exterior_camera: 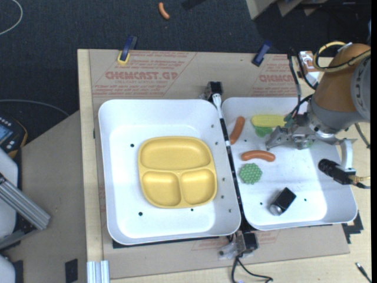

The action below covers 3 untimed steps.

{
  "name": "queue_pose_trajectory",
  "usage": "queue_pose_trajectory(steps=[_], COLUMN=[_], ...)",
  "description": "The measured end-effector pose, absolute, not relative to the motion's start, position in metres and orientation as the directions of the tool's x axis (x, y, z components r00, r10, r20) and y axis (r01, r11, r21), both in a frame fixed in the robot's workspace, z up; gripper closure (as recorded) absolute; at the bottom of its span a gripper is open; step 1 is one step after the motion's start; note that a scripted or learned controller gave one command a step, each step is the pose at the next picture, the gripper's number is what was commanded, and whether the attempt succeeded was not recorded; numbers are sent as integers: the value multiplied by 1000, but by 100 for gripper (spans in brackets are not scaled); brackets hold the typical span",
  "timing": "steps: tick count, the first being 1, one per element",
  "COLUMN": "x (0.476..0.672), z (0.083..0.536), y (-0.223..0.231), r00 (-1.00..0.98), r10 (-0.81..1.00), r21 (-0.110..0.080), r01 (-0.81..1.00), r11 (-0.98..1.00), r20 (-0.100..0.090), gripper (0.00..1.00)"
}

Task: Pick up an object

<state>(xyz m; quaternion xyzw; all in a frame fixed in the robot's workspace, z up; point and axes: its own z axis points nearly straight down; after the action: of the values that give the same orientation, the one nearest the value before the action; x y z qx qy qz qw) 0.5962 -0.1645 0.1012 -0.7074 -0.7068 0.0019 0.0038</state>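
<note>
Camera view: two white bins side by side on the counter point(88, 158). Left bin point(118, 128) has a yellow tray point(177, 171) with three compartments, sitting roughly centred.

Right bin point(330, 208) holds the loose items: a yellow-green piece point(266, 121) near the back, an orange sausage point(237, 129) tilted along the left wall, a second sausage point(258, 155) lying flat mid-bin, a green ball point(250, 173) just below it, and a black block point(283, 199) toward the front (one end looks silver).

Arm point(344, 93) comes in from the right, orange band visible. Gripper point(287, 135) sits low over the back of the right bin, just right of the yellow-green piece and above-right of the flat sausage. Nothing visibly between its parts; can't tell whether it's spread or closed from this angle. A black cable end point(331, 169) hangs beside the wrist.
</note>
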Motion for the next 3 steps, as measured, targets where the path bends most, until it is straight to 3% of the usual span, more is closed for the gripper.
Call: queue_pose_trajectory(steps=[1,2,3], x=[596,597,597], z=[83,96,160], y=[-163,-164,-166], r00=[-1,0,0], r10=[1000,1000,1000], r21=[-5,0,9], r01=[1000,1000,1000], r11=[1,0,0], r20=[3,0,-3], gripper=[0,100,100])
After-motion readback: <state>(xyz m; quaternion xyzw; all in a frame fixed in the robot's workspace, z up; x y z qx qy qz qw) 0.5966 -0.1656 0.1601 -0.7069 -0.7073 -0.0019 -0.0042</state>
